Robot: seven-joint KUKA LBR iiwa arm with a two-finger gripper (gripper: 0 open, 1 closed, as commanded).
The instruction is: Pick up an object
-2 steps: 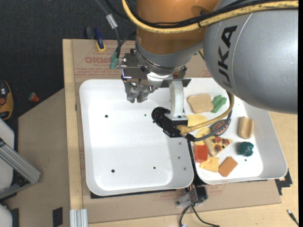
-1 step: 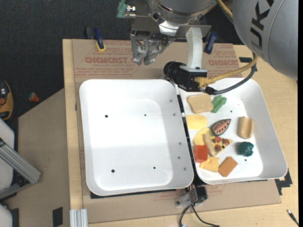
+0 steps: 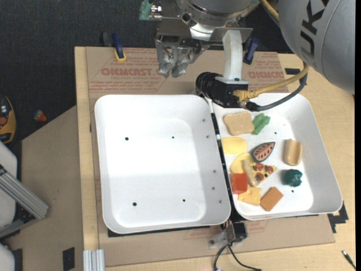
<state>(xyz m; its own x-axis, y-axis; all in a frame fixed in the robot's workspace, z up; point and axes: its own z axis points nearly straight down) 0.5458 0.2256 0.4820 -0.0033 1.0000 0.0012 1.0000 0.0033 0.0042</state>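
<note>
My gripper hangs high above the far edge of the left bin, with nothing between its fingers. The right bin holds several toy foods: a tan bread slice, a green piece, a yellow piece, a brown leaf-shaped piece, a tan roll, a pizza slice, a red block, a dark green lump and an orange block.
The left bin has only bare white floor. Blue clamps hold the cardboard base at the far edge. The grey arm fills the upper right above the bins.
</note>
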